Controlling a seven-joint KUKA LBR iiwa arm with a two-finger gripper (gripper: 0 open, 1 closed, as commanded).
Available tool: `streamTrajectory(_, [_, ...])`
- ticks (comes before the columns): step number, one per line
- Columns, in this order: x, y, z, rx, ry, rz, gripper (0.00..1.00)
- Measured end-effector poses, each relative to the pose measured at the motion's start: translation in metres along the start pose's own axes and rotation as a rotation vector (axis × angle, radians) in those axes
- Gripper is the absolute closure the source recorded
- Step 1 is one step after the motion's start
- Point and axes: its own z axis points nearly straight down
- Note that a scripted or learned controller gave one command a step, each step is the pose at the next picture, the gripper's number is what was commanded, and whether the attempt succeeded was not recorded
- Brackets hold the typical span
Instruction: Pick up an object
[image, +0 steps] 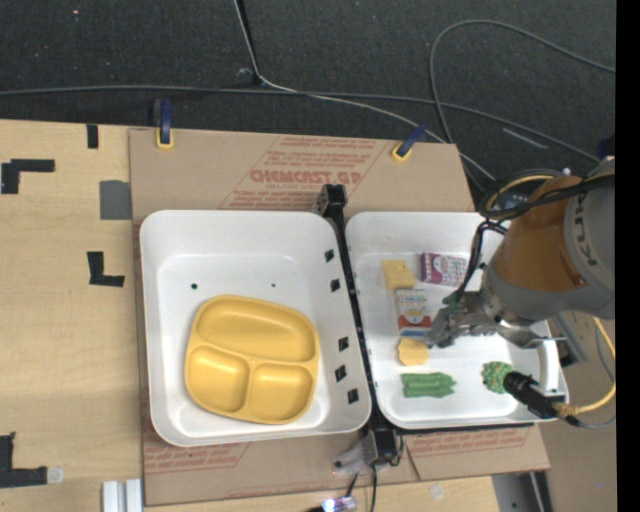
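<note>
My gripper (447, 325) is low in the right bin (455, 228), on the grey arm with the orange band reaching in from the right. It hangs just right of a small red and white carton (412, 308) and above right of a yellow chunk (412, 352). I cannot tell whether it touches either. A yellow block (397, 273) and a purple and white carton (443, 267) lie toward the bin's back. A green pod-shaped toy (428, 384) and a green broccoli piece (495, 375) lie near its front wall.
The left bin (160, 240) holds a yellow divided plate (252, 357) with three compartments. A black divider strip (345, 300) runs between the bins. Cables cross the dark floor at the back. Cardboard lies under both bins.
</note>
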Motion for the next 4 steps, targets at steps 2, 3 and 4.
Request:
streamTrajectory(2, [-0.010, -0.002, -0.105, -0.009, -0.003, 0.000, 1.00])
streamTrajectory(3, [0.035, -0.011, -0.105, -0.002, 0.000, -0.003, 1.00])
streamTrajectory(4, [0.088, -0.011, -0.093, -0.001, 0.001, -0.004, 1.00])
